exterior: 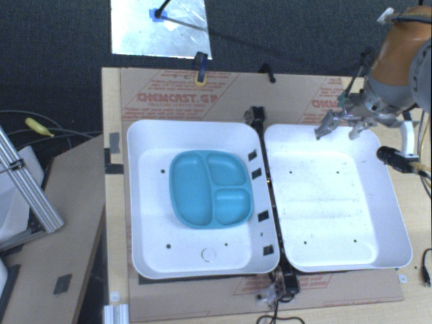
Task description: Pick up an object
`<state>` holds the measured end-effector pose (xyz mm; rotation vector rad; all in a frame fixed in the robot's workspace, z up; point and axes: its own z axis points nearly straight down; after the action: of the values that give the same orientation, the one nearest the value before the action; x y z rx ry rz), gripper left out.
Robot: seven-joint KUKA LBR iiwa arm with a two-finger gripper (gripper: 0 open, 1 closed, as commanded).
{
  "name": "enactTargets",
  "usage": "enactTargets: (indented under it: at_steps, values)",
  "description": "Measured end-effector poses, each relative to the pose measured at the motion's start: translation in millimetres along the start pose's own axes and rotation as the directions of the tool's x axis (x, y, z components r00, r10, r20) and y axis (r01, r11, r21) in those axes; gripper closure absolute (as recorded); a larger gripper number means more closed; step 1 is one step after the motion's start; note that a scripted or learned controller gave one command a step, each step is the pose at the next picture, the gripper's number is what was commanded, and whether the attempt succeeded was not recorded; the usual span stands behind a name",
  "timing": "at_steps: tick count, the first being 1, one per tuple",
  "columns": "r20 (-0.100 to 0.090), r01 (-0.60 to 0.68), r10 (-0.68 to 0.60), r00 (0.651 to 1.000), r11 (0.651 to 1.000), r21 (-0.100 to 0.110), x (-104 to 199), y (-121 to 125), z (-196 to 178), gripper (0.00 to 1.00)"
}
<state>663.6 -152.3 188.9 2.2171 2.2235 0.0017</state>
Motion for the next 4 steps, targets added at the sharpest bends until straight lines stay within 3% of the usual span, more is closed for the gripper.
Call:
enactTargets:
  at_steps: [1, 2, 3, 4]
  values:
    - [0.0, -0.003, 0.003, 1.0, 1.0, 0.005, -8, -52, 8, 0.0]
    - [-0.002, -0.004, 0.004, 1.0, 1.0, 0.009, -21, -92, 108, 0.0]
    - [0.0, -0.004, 0.004, 1.0, 1.0, 0.003, -48, -113, 104, 0.0]
    - [0.0, -0.004, 0.004, 1.0, 1.0, 0.004, -54, -142, 104, 0.0]
